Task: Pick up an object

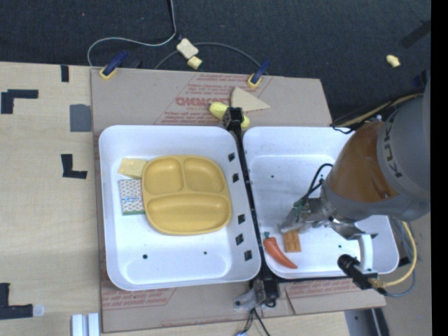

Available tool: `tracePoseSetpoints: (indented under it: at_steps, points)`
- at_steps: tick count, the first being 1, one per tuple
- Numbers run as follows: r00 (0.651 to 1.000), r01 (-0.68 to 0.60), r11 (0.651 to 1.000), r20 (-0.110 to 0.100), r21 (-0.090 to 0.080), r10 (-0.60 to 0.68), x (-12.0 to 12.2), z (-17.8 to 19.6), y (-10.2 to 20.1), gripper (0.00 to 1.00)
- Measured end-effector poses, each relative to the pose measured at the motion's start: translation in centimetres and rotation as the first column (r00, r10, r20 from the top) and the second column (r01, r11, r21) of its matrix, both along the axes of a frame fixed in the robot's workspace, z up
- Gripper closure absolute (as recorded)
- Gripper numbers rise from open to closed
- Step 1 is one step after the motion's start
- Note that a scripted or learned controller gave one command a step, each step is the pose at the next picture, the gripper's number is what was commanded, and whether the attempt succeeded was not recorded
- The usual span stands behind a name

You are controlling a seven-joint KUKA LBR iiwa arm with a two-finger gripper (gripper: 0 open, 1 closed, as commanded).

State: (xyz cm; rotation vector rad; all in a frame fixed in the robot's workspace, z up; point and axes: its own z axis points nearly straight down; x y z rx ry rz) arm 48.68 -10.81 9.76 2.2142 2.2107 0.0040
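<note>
Arm [381, 166] bulks large at right, grey body with orange band, reaching left and down into the right bin [280, 142]. Gripper [292, 224] low over the bin floor, near the front left corner; whether it is spread or pressed together, cannot tell. Brown block [292, 242] just below it, carrot [278, 252] beside that. Left bin [175, 268]: yellow tray [186, 194], small box [130, 195] and pale card [131, 167] at its left edge.
</note>
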Motion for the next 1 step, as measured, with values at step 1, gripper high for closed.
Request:
tracePoseSetpoints:
  at_steps: [1]
  points:
    - [1.0,-0.012,1.0,-0.001,0.009,0.012,4.89,9.21,7.0,1.0]
